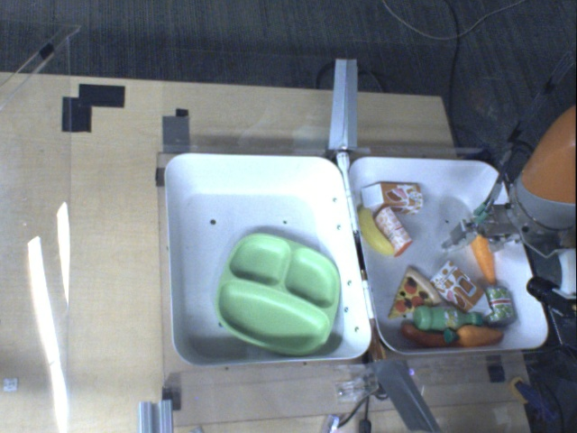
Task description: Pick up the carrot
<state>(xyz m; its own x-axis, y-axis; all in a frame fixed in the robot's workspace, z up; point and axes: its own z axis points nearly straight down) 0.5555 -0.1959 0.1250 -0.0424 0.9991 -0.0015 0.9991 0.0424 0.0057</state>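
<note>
We see the carrot (485, 258) at about three o'clock in the right bin (433, 168) — tilted, pinched between the fingers of the hand (482, 239), just right of a small printed carton (457, 284). A banana (371, 231) lies at nine o'clock of that bin. The left bin (194, 206) holds a green divided plate (279, 293) on the desk (99, 269).

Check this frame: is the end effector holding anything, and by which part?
It cannot be told. The end effector sits at the upper end of the small orange carrot in the right white bin; no grip is visible.
</note>
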